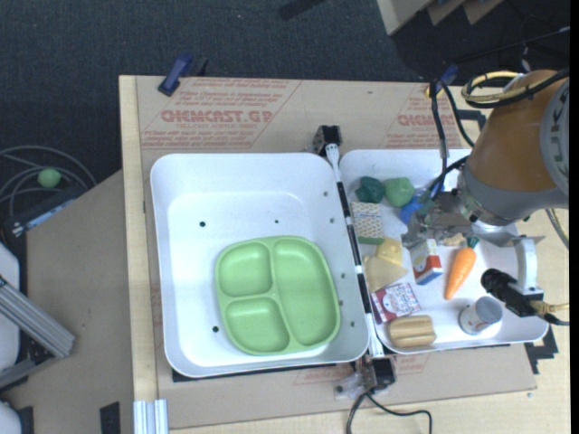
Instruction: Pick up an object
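Hovering over right bin (534, 331), end effector (432, 229) low among clutter, finger state cannot tell; carrot (460, 272) just right of it; green tray (275, 293) in left bin (181, 188), well apart.

"CHEMCAST GP" printed on board (217, 114), repeated right

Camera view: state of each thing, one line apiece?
Green divided plate: flat in the left bin, compartments bare.
Carrot: lying in the right bin, tilted, tip down.
Bread roll: lying at the right bin's front edge.
Grey cup: on its side, opening facing the camera.
Gripper: low over the right bin's items; nothing seen held.
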{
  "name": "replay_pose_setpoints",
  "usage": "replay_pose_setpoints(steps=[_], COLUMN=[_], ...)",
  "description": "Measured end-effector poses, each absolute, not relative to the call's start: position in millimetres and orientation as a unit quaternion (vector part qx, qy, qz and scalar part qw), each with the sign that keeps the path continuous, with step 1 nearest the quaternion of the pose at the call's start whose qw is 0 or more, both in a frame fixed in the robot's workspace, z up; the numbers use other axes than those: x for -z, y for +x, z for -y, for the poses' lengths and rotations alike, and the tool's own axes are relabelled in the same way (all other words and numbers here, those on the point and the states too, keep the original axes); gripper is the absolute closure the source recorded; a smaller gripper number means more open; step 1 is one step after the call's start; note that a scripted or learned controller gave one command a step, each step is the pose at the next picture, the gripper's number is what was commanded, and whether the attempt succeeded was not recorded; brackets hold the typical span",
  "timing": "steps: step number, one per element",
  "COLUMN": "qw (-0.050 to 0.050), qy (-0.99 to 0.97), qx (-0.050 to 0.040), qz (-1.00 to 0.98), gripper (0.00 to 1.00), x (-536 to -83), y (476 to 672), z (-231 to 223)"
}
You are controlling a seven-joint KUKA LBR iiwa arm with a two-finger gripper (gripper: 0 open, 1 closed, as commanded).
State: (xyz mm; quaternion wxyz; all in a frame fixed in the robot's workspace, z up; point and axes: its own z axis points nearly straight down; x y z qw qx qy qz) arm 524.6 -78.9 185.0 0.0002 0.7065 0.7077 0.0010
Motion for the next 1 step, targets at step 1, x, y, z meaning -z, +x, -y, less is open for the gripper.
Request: replay_pose_setpoints(steps=[1], qw=[0.000], qy=[0.706], qx=[-0.0009], qz=[-0.708], gripper=[1.00], x=[-206.1], y=[541.1], z=[-10.0])
